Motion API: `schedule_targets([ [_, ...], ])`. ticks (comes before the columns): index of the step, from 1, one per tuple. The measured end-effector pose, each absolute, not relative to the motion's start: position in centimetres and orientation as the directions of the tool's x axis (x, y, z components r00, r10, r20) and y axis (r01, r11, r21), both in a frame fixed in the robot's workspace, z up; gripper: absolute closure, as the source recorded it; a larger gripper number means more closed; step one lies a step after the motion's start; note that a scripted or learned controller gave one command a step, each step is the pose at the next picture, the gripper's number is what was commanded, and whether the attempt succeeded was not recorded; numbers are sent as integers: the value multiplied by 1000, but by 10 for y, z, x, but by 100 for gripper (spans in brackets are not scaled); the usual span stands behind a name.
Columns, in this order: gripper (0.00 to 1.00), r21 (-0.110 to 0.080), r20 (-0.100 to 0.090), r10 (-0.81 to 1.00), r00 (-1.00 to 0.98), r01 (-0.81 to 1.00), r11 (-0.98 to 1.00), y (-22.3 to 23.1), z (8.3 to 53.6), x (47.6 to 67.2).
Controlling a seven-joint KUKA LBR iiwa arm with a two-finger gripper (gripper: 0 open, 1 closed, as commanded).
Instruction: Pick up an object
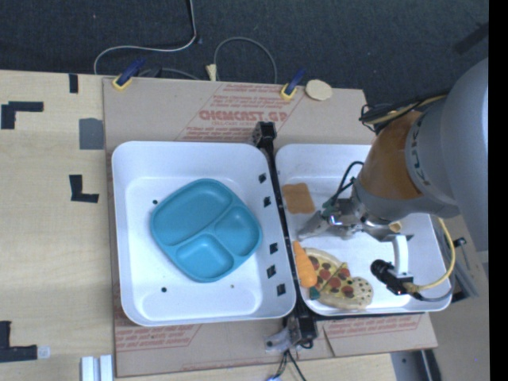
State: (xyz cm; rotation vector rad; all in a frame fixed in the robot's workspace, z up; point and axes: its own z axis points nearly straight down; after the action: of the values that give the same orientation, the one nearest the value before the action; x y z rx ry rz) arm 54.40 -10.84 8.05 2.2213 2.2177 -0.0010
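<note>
Judging by the layout, nothing lifted yet; the whole pick remains. Left to right: blue divided plate lying flat in the left bin; then, in the right bin, tan square piece, orange carrot touching pizza slice. Tool hanging just right of the tan piece, above the pizza, fingers spread, gripping nothing.

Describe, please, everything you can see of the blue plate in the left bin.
The blue plate is a light-blue divided dish with rounded corners, plastic by its look. Raised ridges split it into three compartments, one large and two smaller, and all look bare. It lies flat and upright on the floor of the left bin, turned at an angle to the walls, roughly mid-bin. Nothing else touches it.
</note>
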Motion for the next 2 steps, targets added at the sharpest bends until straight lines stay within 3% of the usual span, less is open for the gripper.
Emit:
schedule_targets([
  [2,0,3,-1,1000,-2,1000,2,-94,86,636],
])
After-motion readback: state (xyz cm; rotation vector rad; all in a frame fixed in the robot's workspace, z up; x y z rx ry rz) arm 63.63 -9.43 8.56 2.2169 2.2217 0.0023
